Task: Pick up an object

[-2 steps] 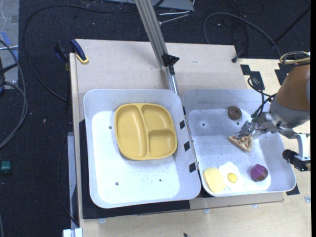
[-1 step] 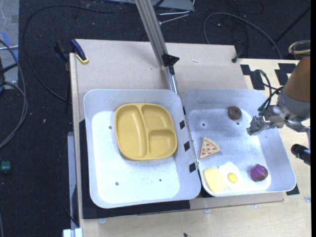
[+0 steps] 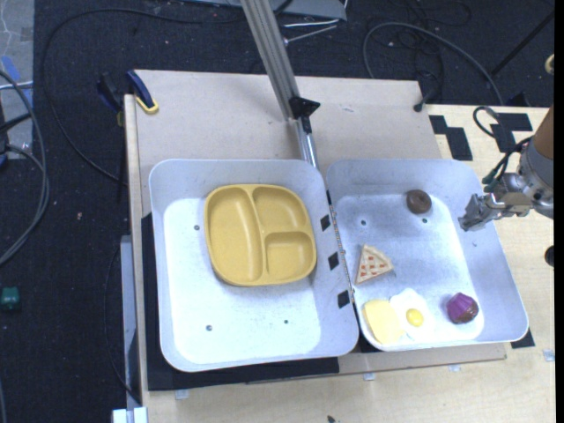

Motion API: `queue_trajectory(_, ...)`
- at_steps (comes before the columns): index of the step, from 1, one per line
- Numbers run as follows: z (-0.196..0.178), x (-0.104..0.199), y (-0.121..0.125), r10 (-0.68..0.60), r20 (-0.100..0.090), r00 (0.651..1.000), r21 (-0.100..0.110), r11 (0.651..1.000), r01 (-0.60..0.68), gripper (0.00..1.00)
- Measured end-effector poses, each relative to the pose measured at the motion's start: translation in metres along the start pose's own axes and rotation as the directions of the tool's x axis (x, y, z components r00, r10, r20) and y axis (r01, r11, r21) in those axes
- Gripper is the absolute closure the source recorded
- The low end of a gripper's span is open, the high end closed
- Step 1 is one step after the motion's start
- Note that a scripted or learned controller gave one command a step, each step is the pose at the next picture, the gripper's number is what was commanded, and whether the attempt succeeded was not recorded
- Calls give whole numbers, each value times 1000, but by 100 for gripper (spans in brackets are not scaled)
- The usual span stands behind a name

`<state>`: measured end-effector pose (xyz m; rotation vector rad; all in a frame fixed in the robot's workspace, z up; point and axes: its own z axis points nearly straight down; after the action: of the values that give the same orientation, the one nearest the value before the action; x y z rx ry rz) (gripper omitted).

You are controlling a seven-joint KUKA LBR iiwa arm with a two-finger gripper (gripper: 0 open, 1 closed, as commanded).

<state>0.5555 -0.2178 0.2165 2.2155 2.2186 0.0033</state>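
Observation:
The right bin holds a brown round piece near its back, a pizza slice in the middle, a yellow block and a fried egg at the front, and a purple round piece at the front right. My gripper hangs at the bin's right rim, to the right of the brown piece and apart from it. Nothing shows between its fingers.
The left bin carries a yellow divided plate. A grey pole slants down to the gap between the bins. A blue and yellow clamp sits at the bench's back left corner. Cables lie on the dark floor.

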Motion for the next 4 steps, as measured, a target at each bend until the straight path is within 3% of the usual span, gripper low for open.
queue_trajectory(1, -52, -1, 2, -1, 1, 1000, -1, 1000, 1, 100)
queue_trajectory(2, -39, 57, 3, -6, -4, 1000, 7, 1000, 6, 100)
queue_trajectory(4, -46, 158, -12, -6, -5, 1000, 7, 1000, 6, 100)
